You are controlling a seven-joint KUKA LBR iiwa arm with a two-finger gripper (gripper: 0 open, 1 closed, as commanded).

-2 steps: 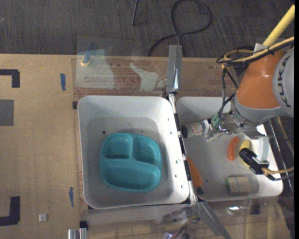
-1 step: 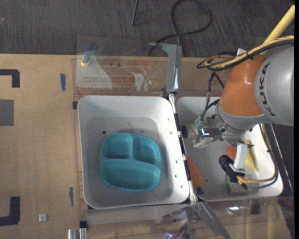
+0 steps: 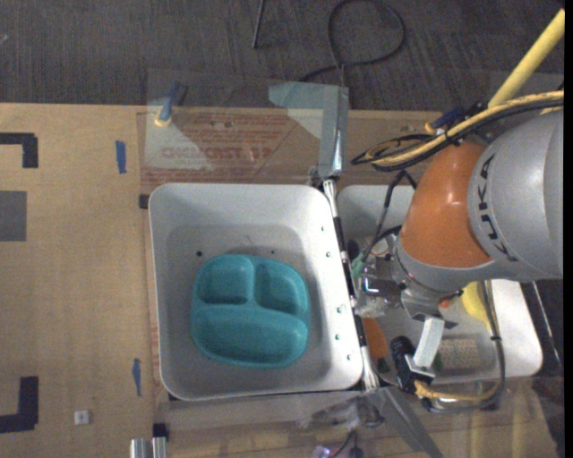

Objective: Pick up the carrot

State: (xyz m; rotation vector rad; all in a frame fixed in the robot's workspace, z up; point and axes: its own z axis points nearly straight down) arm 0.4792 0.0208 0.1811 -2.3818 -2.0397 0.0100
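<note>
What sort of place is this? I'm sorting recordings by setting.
Probably a robotics lab: a KUKA arm reaches over two white bins on a cardboard-covered bench marked with tape, with cables trailing across the carpet.

One fixed camera looks down at a slant on the bench, both bins in frame, left of the pincer.

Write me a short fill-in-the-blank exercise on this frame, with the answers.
1. The teal tray lies in the ____ bin.
2. The tray has ____ compartments.
3. The arm hangs over the ____ bin.
4. The carrot lies in the ____ bin.

Answers: left; three; right; right
</note>
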